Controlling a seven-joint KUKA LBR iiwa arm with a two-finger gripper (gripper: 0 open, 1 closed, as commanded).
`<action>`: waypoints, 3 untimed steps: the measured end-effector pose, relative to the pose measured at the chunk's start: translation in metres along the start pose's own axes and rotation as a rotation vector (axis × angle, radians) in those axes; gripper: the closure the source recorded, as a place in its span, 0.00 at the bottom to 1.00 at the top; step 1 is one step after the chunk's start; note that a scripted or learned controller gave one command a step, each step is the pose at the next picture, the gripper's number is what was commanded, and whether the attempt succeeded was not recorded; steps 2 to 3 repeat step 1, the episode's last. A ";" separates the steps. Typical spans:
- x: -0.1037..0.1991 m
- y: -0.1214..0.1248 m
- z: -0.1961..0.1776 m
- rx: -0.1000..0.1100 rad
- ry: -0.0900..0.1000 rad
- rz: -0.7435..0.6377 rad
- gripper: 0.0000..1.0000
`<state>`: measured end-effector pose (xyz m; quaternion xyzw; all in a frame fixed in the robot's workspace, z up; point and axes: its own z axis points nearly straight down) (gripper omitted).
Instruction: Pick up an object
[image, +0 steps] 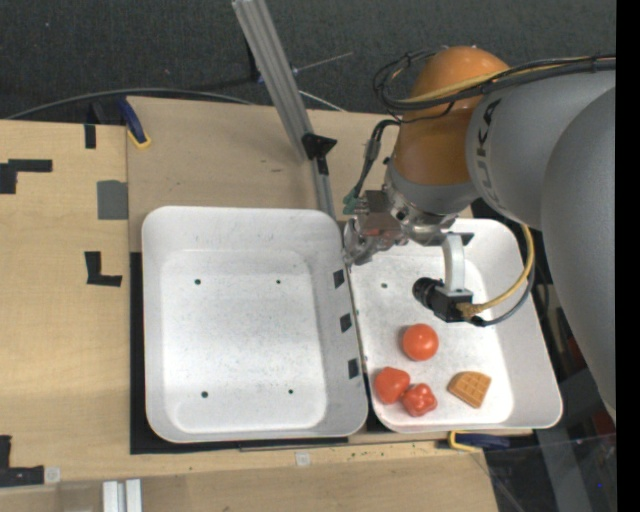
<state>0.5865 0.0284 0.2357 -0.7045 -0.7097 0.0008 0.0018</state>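
Nearest the camera, along the front rim of the right bin (540, 405), four small things lie in a loose cluster: a red lump (391, 383) by the inner wall, a red pepper-shaped piece (419, 400) touching it, a tan waffle-like piece (469, 388) just beside the front right corner, and a round tomato-coloured ball (420, 342) a little farther back, apart from the rest. The red lump sits close to the divide between the bins, leaving little room on that side; the ball has open white floor around it.

The left bin (160, 300) shows a broad bare floor, with the worktop (60, 300) beyond its left rim marked by dark tape pieces.

Farther back, my hand (362, 245) hangs over the rear inner corner of the right bin, right at the seam where the two bins meet, well apart from the cluster. From this angle I cannot tell whether it is wide or narrow, and nothing is seen between its tips. A black fitting (440, 297) with a yellow cable (515, 290) hangs beneath my wrist above the bin's middle. My orange band (440, 120) and grey arm (570, 200) cover the bin's rear right edge. A slanted metal rail (285, 90) crosses the far worktop.
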 end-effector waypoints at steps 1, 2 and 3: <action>0.055 0.005 0.002 -0.002 0.000 0.000 1.00; 0.055 0.005 0.002 -0.002 0.000 0.000 1.00; 0.055 0.005 0.002 -0.002 0.000 0.000 1.00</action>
